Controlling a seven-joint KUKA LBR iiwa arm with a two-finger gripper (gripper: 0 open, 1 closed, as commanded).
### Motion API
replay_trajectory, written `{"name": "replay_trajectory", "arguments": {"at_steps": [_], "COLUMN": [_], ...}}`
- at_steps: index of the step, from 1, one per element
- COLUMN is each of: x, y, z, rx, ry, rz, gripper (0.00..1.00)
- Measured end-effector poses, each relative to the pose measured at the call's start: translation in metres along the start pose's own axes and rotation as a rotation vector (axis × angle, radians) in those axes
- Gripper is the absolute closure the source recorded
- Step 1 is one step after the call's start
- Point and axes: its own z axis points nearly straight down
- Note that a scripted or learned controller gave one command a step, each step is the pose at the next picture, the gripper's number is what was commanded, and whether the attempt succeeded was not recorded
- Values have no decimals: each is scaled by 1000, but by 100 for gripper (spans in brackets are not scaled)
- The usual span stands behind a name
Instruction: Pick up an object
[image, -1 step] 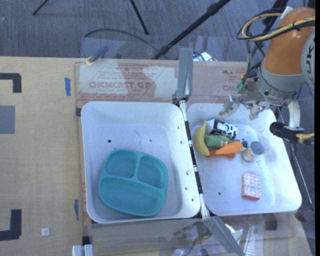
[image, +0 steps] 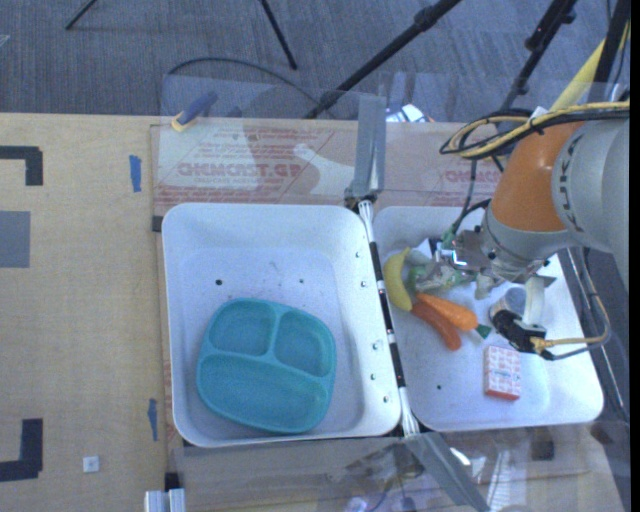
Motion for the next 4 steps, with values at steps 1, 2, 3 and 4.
{"name": "replay_trajectory", "arguments": {"at_steps": [1, 2, 3, 4], "x": [-1, -3, -5, -8], "y": [0, -47, -43, -45], "z": [2, 18, 20, 20], "rx": [1, -12, -10, -10], "ry": [0, 0, -2, 0], "rz": [-179, -206, -374, -245], "gripper": [0, 0, 0, 0]}}
